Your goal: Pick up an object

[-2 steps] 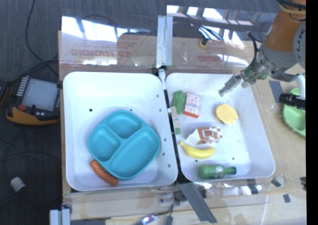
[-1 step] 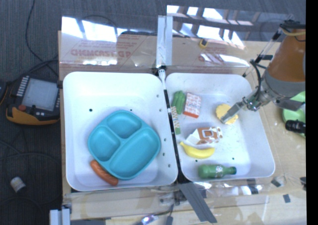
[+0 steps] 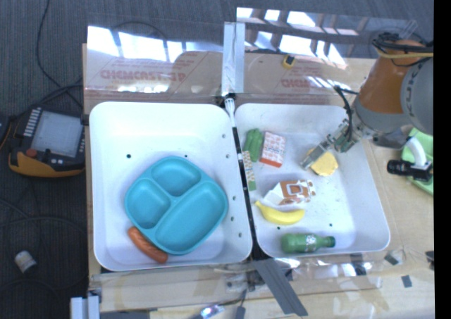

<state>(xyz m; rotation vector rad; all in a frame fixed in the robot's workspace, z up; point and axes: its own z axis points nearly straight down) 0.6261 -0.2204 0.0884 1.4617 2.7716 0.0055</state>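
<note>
The two-finger metal gripper point(image 3: 323, 150) is lowered beside a pale yellow wedge-shaped block point(image 3: 325, 165) in the right shallow white bin point(image 3: 373, 205). Whether it is open cannot be told. A curved glossy yellow banana point(image 3: 280, 214) is seen nearby.

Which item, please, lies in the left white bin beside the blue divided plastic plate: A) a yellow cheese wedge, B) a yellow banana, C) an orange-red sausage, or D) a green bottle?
C: the orange-red sausage lies against the near-left edge of the blue divided plastic plate in the left white bin.

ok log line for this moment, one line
arm: over right bin | gripper: at yellow wedge, grasp unconfirmed | lifted: nothing seen | left bin: blue plate, sausage
</note>
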